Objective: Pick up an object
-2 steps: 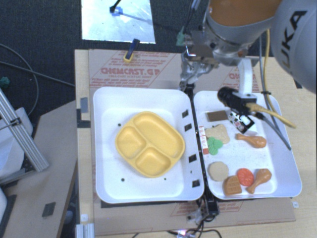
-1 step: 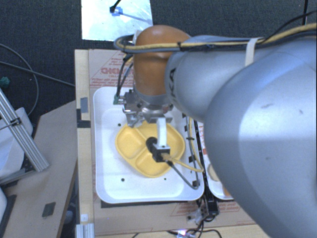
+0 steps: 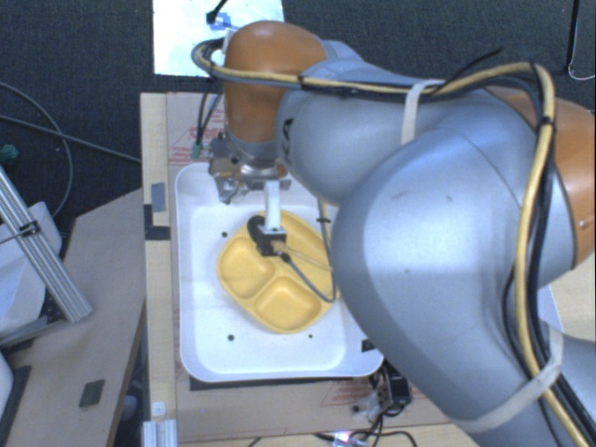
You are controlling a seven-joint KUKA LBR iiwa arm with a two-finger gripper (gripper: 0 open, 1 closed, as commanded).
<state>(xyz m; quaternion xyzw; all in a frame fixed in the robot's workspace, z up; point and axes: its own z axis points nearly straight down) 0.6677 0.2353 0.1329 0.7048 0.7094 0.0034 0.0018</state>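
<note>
A yellow divided plate (image 3: pixel 265 287) with three compartments lies flat in the middle of the left white bin (image 3: pixel 200 343). My gripper (image 3: pixel 233 186) hangs under the orange wrist band at the bin's far side. It is just beyond the plate's far left rim and low over the bin floor. Nothing shows held in it. The wrist hides the plate's far edge.
My grey arm (image 3: pixel 447 231) sweeps across the right half of the view and covers the right bin. A white sheet (image 3: pixel 186 26) lies beyond the bench at the back. An aluminium frame (image 3: pixel 42 259) stands at the left, off the bench.
</note>
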